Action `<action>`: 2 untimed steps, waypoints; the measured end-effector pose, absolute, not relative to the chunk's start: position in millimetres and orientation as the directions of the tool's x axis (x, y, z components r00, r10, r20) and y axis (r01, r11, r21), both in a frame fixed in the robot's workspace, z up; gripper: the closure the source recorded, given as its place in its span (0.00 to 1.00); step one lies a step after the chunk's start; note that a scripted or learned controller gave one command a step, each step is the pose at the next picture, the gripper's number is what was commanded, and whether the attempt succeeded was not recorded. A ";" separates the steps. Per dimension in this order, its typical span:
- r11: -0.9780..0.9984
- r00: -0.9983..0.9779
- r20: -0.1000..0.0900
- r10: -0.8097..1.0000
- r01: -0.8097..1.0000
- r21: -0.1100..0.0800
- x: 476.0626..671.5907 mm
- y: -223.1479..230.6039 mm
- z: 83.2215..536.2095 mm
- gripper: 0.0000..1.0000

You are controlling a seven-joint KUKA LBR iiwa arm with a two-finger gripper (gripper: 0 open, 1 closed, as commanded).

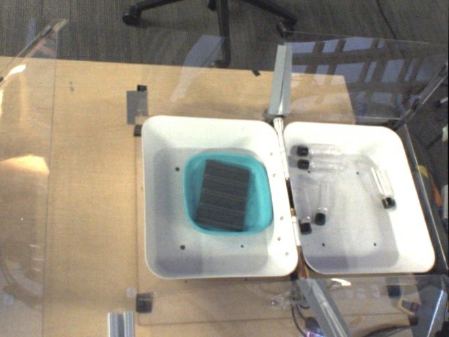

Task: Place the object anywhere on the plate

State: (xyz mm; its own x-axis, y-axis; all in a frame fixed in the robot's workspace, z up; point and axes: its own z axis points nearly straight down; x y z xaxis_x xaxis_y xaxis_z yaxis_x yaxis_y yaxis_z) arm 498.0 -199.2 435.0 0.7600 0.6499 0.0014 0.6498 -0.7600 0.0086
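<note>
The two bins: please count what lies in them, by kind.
Clear vials with black caps, right bin: 5
Teal plate, left bin: 1
Dark ridged block on the plate: 1
Total: 7

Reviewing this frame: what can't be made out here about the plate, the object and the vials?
- Teal plate: its centre is covered by the dark ridged block in the camera view.
- Clear vials in the right bin: transparent against white, so bodies blur; exact count unclear, mainly black caps read.
</note>
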 end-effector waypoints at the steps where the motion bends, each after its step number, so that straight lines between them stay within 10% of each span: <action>1: -0.844 0.844 0.004 0.536 0.536 0.009 489.1 -200.0 435.7 0.00; 2: -0.904 0.904 0.006 0.428 0.427 0.008 488.5 -205.3 436.2 0.00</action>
